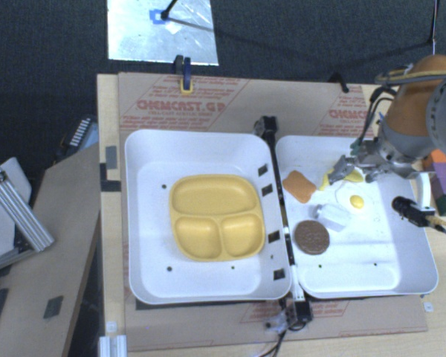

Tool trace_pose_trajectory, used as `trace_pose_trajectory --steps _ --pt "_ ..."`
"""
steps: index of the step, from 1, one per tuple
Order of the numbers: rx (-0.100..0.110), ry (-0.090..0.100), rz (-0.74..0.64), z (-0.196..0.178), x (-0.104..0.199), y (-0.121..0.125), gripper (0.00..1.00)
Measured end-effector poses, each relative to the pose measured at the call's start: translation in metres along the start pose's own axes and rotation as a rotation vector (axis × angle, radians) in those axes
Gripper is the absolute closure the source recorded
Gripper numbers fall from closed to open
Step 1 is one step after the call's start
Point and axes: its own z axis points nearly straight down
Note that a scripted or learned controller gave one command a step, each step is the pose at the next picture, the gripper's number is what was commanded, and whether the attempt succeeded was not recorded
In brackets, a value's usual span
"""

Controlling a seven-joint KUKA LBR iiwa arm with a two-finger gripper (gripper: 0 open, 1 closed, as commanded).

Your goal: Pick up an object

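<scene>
Objects for picking lie in the right bin [412,274], right of center frame, beside the left bin [145,274], which holds a yellow divided tray [214,216]. Among them: a brown disc [311,237], an orange block [299,185], a white piece [332,214] and a small yellow ball [357,201]. At upper right, the gripper [342,172] hovers over a yellow item; its opening cannot be made out.
</scene>
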Motion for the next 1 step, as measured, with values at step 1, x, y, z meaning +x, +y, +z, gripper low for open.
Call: trace_pose_trajectory --steps 1 --pt "-0.006 -0.002 -0.001 -0.0132 -0.0006 0.0015 1.0"
